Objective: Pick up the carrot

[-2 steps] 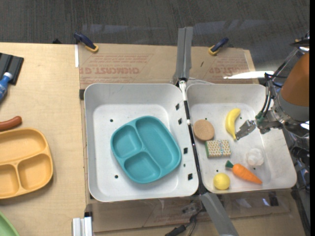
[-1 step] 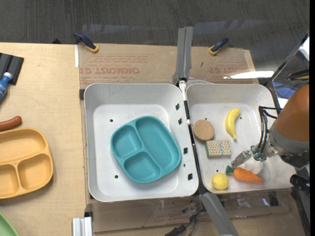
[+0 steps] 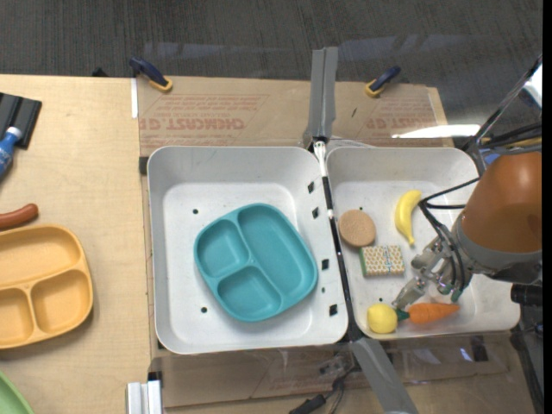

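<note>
The orange carrot (image 3: 435, 312) lies flat near the front edge of the right bin (image 3: 493, 324), its green end pointing left toward a yellow lemon (image 3: 382, 318). My gripper (image 3: 411, 294) hangs low over the bin, just above and to the left of the carrot's green end. It stands close to the carrot, and I cannot see whether it touches it. The arm's orange band (image 3: 509, 205) rises behind it at the right.
In the right bin are also a banana (image 3: 406, 214), a round tan biscuit (image 3: 357, 228) and a square speckled cracker (image 3: 383, 260). A teal divided plate (image 3: 254, 261) lies in the left bin (image 3: 168, 231). An orange tray (image 3: 39, 287) sits on the bench at the left.
</note>
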### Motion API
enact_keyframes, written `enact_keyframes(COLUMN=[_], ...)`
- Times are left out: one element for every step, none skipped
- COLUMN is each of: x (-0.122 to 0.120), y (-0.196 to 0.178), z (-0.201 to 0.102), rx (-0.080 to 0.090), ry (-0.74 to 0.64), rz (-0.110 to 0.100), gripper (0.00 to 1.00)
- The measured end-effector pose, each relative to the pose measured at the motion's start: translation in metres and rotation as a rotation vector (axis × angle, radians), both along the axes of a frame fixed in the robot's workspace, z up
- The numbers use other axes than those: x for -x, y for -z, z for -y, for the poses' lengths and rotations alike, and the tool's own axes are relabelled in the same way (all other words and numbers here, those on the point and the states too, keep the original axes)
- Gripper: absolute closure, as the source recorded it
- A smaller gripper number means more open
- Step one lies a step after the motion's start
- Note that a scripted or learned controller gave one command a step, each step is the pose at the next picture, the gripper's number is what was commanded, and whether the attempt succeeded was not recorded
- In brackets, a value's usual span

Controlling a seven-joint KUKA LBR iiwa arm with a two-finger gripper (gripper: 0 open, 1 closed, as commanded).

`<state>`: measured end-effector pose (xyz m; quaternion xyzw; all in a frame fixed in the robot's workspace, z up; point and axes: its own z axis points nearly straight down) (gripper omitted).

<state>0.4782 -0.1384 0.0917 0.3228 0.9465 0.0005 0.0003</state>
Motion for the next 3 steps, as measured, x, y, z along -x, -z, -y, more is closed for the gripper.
enact_keyframes(x=[-0.102, -0.129, -0.165], y=[-0.052, -0.012, -0.009], z=[0.034, 0.044, 0.064], rx=[0.001, 0.011, 0.0], ry=[-0.071, -0.423, -0.689], rz=[0.004, 0.023, -0.002], gripper=[0.0, 0.0, 0.0])
